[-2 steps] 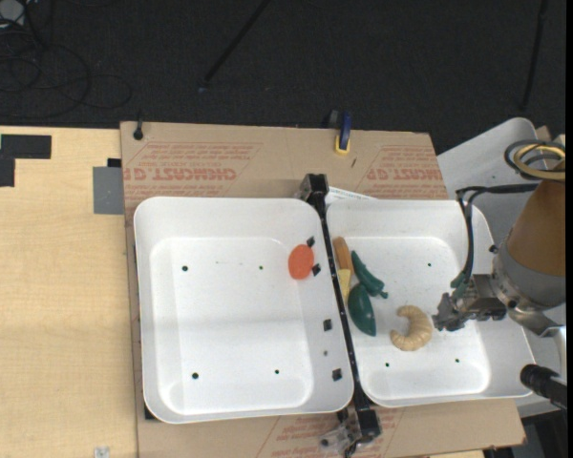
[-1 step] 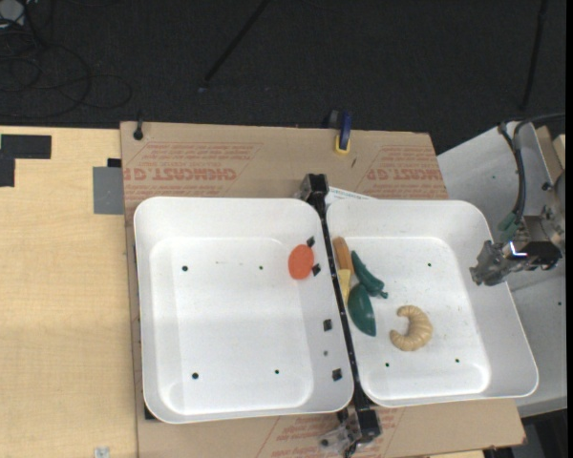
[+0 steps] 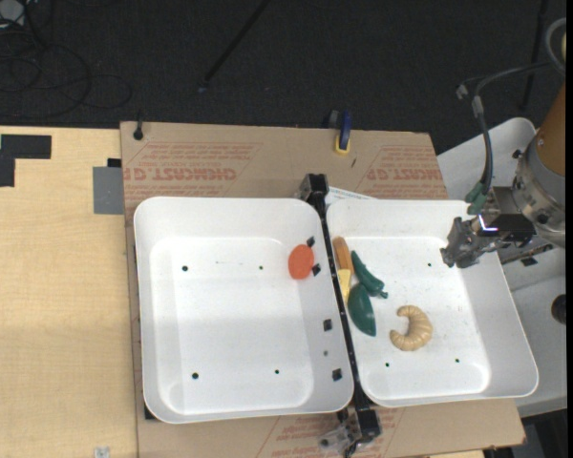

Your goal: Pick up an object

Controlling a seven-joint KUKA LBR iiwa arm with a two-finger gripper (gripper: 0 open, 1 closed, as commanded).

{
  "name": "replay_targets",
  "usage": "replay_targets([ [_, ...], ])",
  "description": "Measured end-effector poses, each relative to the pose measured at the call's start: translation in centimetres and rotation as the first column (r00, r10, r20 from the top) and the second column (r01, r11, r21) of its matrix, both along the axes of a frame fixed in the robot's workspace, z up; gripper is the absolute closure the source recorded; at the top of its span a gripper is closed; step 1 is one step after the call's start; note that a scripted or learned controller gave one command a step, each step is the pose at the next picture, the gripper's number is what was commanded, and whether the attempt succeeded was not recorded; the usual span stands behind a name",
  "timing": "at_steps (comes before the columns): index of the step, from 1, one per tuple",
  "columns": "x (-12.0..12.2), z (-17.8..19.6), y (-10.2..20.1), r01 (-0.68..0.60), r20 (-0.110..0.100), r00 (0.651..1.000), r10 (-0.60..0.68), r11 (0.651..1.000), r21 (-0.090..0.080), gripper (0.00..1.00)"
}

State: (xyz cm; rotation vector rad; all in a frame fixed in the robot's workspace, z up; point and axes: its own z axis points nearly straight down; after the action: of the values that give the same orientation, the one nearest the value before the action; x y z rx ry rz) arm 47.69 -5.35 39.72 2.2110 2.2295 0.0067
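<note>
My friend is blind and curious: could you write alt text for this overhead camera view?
A robot arm's end effector hangs over the right bin, which holds a tan croissant-shaped toy and green pieces. An orange-red ball lies in the left bin.

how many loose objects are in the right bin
3, maybe more. A tan croissant-shaped piece lies near the middle of the right bin. A green piece and an orange-yellow stick sit against its left wall, overlapping, so something could be hidden there.
</note>
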Motion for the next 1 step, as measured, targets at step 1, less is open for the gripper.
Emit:
replay_targets([
  [1,1.29,-12.40,1.66,0.008,-0.021,1.000,-0.008,1.000,0.000,1.00],
])
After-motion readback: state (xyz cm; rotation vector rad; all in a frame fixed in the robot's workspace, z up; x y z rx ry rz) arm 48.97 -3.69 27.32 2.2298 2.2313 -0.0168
